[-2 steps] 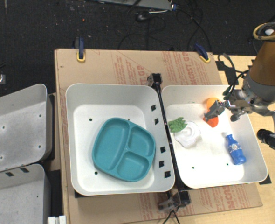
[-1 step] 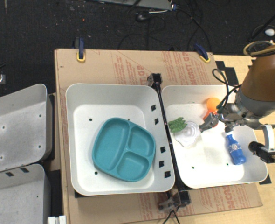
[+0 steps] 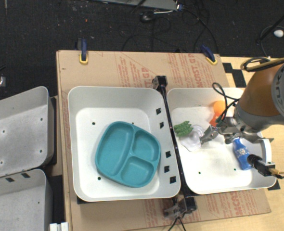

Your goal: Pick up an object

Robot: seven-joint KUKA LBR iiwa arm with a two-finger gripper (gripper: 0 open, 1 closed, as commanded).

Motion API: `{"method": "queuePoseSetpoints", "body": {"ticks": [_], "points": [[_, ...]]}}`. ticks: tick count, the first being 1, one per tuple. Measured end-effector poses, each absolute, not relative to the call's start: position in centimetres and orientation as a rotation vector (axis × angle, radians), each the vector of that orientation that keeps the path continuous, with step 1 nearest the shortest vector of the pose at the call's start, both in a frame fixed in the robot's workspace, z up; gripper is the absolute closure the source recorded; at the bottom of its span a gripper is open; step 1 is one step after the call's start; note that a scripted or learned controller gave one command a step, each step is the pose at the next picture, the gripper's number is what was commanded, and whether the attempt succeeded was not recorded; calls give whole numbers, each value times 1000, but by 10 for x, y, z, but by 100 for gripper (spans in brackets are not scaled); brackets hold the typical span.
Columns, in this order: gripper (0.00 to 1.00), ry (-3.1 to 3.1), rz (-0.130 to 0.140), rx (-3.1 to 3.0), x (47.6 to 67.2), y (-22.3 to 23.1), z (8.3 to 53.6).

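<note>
While the grey arm reaches in from the right, the bench reads as follows.
Left bin: shallow white bin [image 3: 79,129] holding a teal three-compartment plastic plate [image 3: 127,154], lying flat near its middle.
Right bin: second shallow white bin [image 3: 219,184], touching the left one along a black divider.
Blue item: a small blue-and-white tube-like object [image 3: 241,153] lies near the right wall, partly under the arm.
Gripper: two-finger gripper [image 3: 208,134] low over the bin floor, fingers slightly spread, nothing visibly between them.
Clear item: crumpled translucent plastic piece [image 3: 192,139] just beside the fingertips.
Green item: small leafy green toy [image 3: 183,128] touching the clear piece.
Orange item: rounded orange object [image 3: 219,107] behind the wrist, partly hidden.
</note>
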State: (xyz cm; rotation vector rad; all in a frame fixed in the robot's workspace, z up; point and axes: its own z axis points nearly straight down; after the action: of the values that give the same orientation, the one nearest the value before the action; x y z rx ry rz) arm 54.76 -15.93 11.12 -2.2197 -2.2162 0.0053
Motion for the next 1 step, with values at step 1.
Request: {"method": "queuePoseSetpoints", "body": {"ticks": [1], "points": [[0, -2219, 1, -2222, 548, -159, 92]]}}
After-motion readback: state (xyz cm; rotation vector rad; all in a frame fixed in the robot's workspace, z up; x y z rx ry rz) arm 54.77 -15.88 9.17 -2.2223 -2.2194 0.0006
